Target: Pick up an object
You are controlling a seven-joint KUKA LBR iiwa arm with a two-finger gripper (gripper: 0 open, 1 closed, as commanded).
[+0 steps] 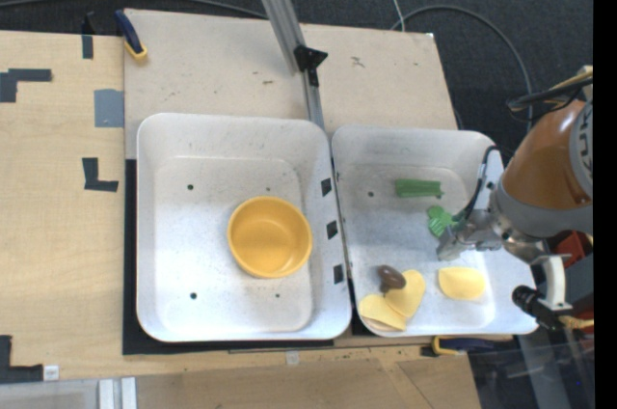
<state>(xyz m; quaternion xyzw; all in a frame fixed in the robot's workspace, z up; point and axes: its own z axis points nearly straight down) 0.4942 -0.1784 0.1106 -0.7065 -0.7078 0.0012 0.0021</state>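
A: What's biggest in the bins?

B: The yellow bowl (270, 236), upright in the left bin (164, 156). Probably light, stiff plastic, and round, so no long axis. I'd take it by the rim.

A: And the right bin (386, 151)?

B: A yellow heart-shaped piece (395, 301) lies flat near the front edge, touching a small brown lump (390, 278). The piece is thin, so likely hard to pinch. Beside them is a yellow block (463, 283). Farther back, a green bar (417, 189) lies with its long axis left to right; it looks rigid, so grip it across the narrow width. A small green piece (441, 222) sits smallest.

A: The end effector (461, 236)?

B: Low over the right bin, just beside that green piece. Whether it's spread or closed, I can't tell; nothing visibly held.
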